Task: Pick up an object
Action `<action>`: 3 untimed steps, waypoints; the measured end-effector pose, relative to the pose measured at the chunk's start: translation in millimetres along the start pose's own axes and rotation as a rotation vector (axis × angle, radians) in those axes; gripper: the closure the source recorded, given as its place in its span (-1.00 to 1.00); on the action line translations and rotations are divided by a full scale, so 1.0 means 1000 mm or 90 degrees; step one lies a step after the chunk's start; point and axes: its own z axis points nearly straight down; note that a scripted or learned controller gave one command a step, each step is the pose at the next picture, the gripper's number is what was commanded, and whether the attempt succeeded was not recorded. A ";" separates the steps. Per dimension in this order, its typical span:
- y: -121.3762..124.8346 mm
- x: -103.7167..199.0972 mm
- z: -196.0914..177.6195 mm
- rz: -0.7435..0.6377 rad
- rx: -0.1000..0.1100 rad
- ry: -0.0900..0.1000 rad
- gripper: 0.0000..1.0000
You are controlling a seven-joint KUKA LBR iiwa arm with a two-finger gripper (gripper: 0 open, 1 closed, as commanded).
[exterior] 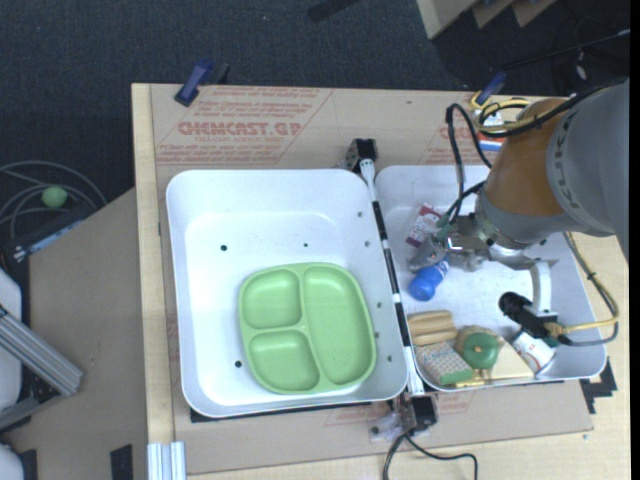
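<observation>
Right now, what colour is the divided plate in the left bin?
The divided plate is light green, seen clearly in the camera view.

The grey arm [600, 158] is showing a broad orange band [525, 173] above its metallic wrist, with black and coloured cables [470, 133] running alongside toward the gripper [440, 243].

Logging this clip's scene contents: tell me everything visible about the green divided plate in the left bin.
The pale green, plastic-looking divided plate is a rounded rectangle with three compartments: two smaller ones on its left side and one long one on its right. It lies flat, right side up, slightly rotated, on the floor of the left white bin, toward the near right corner. Nothing rests on it.
</observation>
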 end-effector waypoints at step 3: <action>-0.021 -0.002 0.000 0.000 -0.003 -0.001 -1.00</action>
